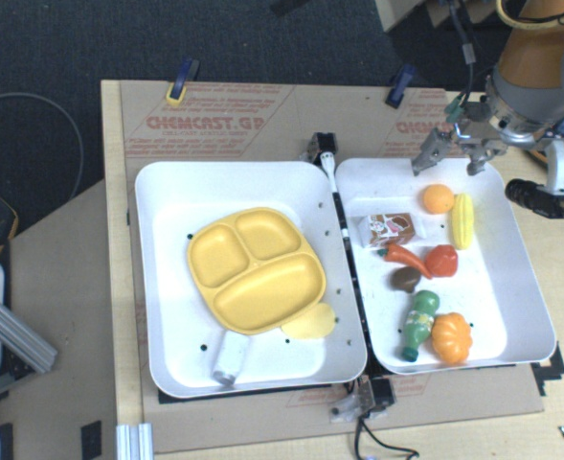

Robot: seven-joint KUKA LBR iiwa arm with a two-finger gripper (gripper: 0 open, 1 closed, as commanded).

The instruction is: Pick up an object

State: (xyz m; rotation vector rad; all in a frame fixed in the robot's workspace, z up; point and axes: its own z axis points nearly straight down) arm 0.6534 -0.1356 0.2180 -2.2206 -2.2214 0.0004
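Observation:
My gripper (450, 159) hangs over the far edge of the right bin (526, 286), its two fingers spread apart with nothing between them. Just below it lie an orange ball (439, 198) and a yellow corn cob (462, 220). Further down the bin are a small brown-and-white packet (389, 227), a red pepper (440, 260) with an orange-red chili (403, 255) beside it, a dark brown piece (405, 279), a green bottle (418, 323) and an orange pumpkin (451, 337).
The left bin (157, 286) holds a yellow divided plate (255, 269), a pale yellow piece (310, 322) under its lower right corner and a white cylinder (230, 359). A black divider clamp (322, 146) sits between the bins. Blue clamps (180, 79) grip the board's far edge.

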